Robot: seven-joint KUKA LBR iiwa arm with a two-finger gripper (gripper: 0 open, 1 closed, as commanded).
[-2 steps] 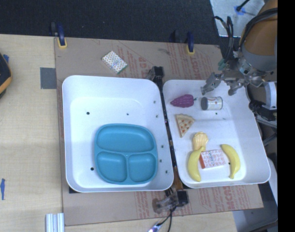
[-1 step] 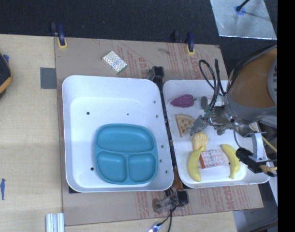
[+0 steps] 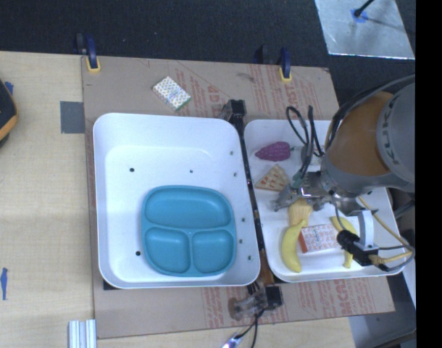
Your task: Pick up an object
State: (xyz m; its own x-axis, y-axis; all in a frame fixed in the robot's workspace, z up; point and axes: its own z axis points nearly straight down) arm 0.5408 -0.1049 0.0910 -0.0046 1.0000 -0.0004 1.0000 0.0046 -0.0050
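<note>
Several small things crowd the right bin (image 3: 259,133), the banana (image 3: 292,245) just below the jaws (image 3: 299,194), whose opening I cannot tell, so a grab might snag the neighbouring wedge (image 3: 272,178) or slip.

Even, fairly bright overhead light falls on the bench, and the left white bin (image 3: 112,194) comes out almost washed white, its floor paler than its walls. Soft shading lies along that bin's far wall and beneath the blue divided plate (image 3: 188,229). A silvery patch (image 3: 362,17) at the far right corner glares. The dark floor beyond the bench's far edge shows hardly any detail. The whole view is slightly soft and grainy; small items in the right bin (image 3: 275,267) blur together.
</note>
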